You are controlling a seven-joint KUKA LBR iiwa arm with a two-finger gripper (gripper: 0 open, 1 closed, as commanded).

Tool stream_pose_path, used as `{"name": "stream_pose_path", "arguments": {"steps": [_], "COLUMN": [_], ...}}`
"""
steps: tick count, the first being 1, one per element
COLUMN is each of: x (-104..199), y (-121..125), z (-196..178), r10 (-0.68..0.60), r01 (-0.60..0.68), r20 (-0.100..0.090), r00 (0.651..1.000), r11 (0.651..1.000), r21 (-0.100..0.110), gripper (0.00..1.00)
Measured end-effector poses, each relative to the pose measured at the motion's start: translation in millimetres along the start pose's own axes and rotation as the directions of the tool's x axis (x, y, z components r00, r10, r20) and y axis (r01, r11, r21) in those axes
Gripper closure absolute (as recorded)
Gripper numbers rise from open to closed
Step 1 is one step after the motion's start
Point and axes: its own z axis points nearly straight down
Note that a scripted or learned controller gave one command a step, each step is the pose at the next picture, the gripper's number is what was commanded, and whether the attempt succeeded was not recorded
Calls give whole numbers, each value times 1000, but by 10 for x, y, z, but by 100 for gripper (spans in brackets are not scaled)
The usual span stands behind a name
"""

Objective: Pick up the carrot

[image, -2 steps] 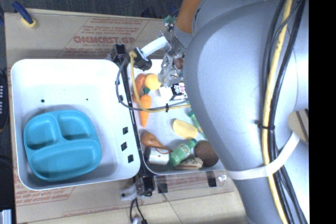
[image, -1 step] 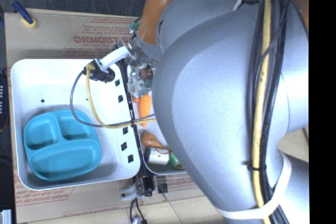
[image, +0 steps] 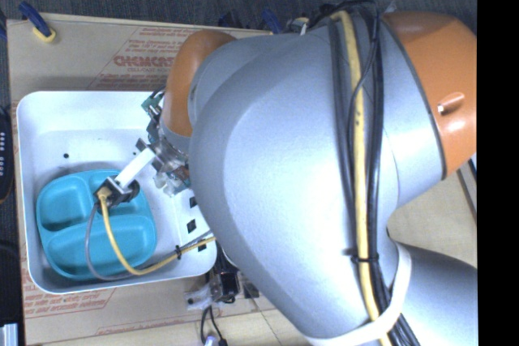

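The grey arm (image: 324,174) reached across the bench (image: 122,53), and its wrist hung low over the left white bin (image: 49,105). The tool (image: 166,162) was near that bin's right side, just beside the blue divided tray (image: 69,215) lying at the lower left of the bin as the camera saw it. Whether the tool was spread or pressed together could not be told, since the wrist hid it from above. Where the carrot lay could not be told either; most likely the arm covered it, perhaps close under the tool. Judged from this, the step in hand was the reach down to the carrot. To do it well, the tool would need to come down spread wide. It would sit across the carrot's narrow width, not along its length, and centred so that neither side pushed it away. It should keep off the tray's raised rim and the bin's wall, and press together only once low enough to take the carrot round its middle.
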Motion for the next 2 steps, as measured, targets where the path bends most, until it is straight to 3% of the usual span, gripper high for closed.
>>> {"name": "stream_pose_path", "arguments": {"steps": [1, 2], "x": [-575, -573], "y": [-121, -134], "z": [-549, -632], "r10": [-140, -150], "r01": [140, 150], "r20": [-6, 1], "r00": [990, 989], "r11": [990, 989], "r21": [-1, 7], "gripper": [100, 100]}}
